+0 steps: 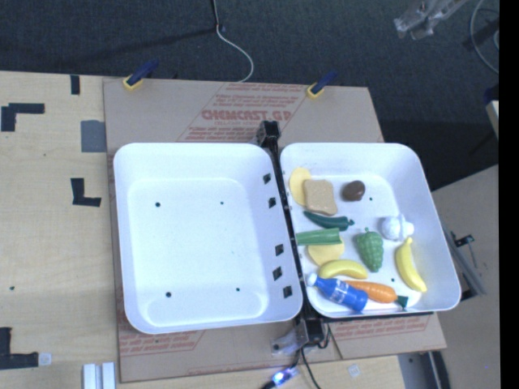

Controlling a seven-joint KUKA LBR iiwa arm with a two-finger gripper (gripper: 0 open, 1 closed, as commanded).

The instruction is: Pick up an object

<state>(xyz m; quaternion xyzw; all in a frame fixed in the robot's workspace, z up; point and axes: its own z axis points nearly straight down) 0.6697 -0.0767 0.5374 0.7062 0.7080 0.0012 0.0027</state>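
Gripper (423,16): top right corner of the frame, over the dark floor, high and well apart from both bins; it is blurred and pale, and I cannot tell how it is set. Nothing shows in it.
Right bin (422,177): lower right of centre, holding all the objects, which crowd its lower half.
Top row: a brown bread slice (319,196) lying on a yellow piece, with a dark brown lump (353,190) just beside it and somewhat apart from the rest.
Middle: a green pepper (328,219) and a green bar (317,237) near the bin's left wall; a green knobbly piece (371,249); a white ball (392,228) near the right wall.
Bottom: two bananas (412,267), a blue bottle (340,293) touching an orange carrot (376,292).
Left bin (130,168): centre left, bare white floor.
Progress: no object picked yet, by my reading.
Risk, crowding: bottle, carrot and banana touch, so a descent there may push neighbours aside or catch two.
Risk, walls: the ball and the pepper sit near walls that could block a finger.
Risk, shape: the ball may roll off; the flat bread offers little to pinch.
Safer target: probably the brown lump.
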